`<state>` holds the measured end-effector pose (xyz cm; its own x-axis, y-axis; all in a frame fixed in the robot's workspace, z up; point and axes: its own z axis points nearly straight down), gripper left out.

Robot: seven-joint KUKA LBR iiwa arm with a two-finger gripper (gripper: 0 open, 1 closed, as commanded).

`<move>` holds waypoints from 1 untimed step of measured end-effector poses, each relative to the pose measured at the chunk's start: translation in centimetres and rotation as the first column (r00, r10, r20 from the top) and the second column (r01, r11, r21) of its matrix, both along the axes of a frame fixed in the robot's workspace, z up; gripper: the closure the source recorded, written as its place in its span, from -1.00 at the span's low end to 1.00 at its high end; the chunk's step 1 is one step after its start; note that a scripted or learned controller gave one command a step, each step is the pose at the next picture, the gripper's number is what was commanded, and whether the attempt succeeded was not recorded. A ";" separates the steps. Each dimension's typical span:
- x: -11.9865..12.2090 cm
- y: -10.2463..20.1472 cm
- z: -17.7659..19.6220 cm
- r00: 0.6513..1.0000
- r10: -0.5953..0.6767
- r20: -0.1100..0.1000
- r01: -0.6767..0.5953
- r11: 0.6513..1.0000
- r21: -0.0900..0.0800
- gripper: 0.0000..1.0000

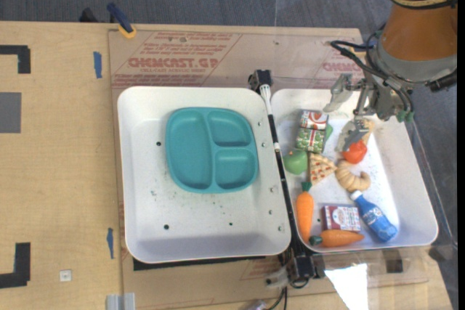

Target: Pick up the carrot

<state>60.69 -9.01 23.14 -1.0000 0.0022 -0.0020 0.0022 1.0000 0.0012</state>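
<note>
Two orange carrots lie in the right bin. One carrot lies lengthwise at the bin's left wall, its green top pointing away from the front. The other carrot lies crosswise along the front wall. My gripper hangs over the middle of the right bin, well behind both carrots. It is just above a small red-orange fruit, and I see no carrot in it.
The right bin also holds a green and red carton, a green fruit, a pizza slice, a croissant, a red box and a blue bottle. A teal divided plate sits in the left bin.
</note>
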 end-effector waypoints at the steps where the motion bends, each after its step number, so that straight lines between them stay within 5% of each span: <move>1: -4.2 -0.9 -12.3 0.988 0.153 0.014 -0.153 0.988 -0.004 -1.00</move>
<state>56.53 -9.96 10.88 -0.9885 -0.1507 -0.0158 -0.1507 0.9886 -0.0027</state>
